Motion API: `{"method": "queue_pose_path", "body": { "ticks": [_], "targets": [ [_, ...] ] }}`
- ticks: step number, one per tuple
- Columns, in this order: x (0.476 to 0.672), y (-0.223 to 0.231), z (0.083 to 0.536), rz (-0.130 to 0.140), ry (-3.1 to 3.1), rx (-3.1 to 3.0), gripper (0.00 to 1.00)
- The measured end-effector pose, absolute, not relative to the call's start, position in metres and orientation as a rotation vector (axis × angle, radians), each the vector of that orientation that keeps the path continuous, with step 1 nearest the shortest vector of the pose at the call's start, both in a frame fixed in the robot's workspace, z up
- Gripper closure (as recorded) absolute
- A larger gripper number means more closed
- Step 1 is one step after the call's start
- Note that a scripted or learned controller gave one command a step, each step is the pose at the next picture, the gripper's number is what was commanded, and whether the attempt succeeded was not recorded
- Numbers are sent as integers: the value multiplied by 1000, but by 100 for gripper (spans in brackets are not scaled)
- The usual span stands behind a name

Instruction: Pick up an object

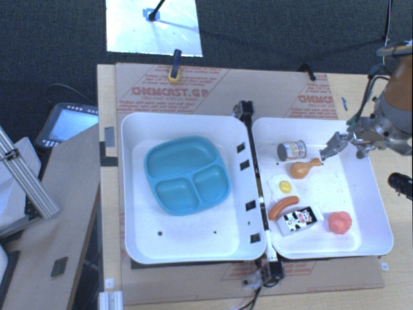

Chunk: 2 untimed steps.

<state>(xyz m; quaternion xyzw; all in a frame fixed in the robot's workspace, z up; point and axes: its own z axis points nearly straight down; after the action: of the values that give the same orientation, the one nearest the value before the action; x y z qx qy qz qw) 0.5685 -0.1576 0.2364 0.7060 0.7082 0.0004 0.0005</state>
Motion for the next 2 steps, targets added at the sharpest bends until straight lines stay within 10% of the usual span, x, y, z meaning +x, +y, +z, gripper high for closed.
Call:
{"method": "queue_pose_path", "body": {
  "ticks": [2],
  "targets": [
    [573,-161,114,-2,2224,2222,0]
  ]
}}
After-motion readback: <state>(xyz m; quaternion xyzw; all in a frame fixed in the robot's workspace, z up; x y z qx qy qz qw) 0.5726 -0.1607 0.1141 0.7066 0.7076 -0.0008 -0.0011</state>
